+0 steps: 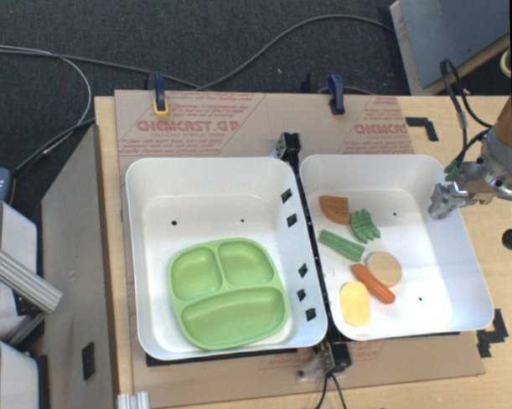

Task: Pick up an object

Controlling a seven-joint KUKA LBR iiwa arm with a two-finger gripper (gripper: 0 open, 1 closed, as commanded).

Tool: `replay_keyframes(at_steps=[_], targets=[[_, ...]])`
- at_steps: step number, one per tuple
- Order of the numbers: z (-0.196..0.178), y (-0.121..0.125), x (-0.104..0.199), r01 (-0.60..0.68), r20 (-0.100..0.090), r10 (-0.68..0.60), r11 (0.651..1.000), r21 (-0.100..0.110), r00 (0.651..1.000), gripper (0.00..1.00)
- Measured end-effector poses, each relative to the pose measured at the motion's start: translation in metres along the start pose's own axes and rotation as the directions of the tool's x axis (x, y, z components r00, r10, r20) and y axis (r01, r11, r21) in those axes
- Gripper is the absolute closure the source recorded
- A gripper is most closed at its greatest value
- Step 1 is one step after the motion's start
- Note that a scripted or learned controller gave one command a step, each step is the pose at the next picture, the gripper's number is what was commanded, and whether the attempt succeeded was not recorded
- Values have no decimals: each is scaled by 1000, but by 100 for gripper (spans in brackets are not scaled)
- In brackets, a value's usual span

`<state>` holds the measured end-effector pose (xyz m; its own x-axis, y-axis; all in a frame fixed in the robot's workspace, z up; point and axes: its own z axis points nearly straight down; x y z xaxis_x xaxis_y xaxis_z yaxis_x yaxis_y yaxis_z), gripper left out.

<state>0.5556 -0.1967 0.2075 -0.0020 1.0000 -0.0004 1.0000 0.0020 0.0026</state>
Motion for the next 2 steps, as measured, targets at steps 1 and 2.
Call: replay_keyframes(at_steps=[1, 2], targets=[[0, -11, 45, 3, -3, -3, 1000, 5, 1000, 100], [-13, -16, 103, 5, -5, -5, 1000, 3, 1000, 100]])
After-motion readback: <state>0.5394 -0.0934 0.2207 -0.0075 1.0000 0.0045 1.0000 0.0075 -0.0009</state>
